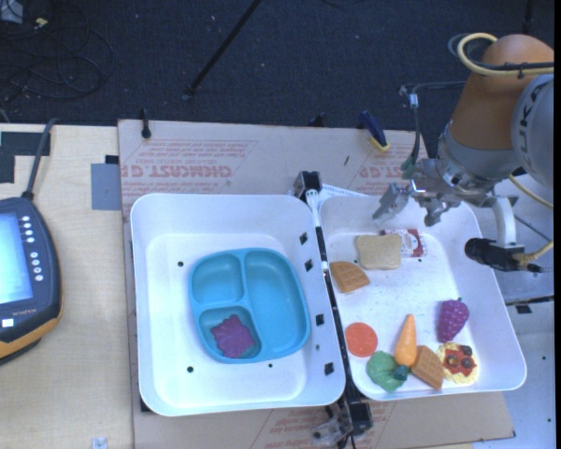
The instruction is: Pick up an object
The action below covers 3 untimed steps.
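Bread slice (380, 251), fingers (391, 200) above, apart

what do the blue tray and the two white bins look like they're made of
Blue tray: likely molded plastic, with a uniform colour, rounded compartments and a soft sheen. White bins: probably thin formed plastic too, with smooth rounded rims and a semi-gloss surface. The exact type can't be told.

Flat brown cardboard sheet (215, 162), upper centre of the frame, under the bins: red print, upside down, reads "CHEMOZT. G.P". Grey robot arm casing (542, 129), upper right edge: partial letters, not legible.
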Each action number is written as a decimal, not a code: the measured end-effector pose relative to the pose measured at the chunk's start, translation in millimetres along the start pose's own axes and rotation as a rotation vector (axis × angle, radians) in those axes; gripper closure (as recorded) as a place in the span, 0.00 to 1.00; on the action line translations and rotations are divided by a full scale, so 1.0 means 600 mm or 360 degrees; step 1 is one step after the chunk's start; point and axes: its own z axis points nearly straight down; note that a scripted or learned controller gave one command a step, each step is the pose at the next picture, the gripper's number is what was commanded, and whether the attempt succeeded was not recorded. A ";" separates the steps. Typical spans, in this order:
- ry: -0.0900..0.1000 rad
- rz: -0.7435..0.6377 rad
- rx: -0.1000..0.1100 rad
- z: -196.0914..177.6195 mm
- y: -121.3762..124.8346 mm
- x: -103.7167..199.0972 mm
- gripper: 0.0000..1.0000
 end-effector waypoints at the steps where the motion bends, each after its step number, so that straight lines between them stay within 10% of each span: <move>1: -0.0003 0.0000 -0.0016 0.186 -0.054 -0.013 0.00; 2: 0.0015 0.0005 0.0028 0.203 0.017 -0.036 0.00; 3: -0.0003 0.0007 -0.0004 0.094 -0.073 -0.114 0.00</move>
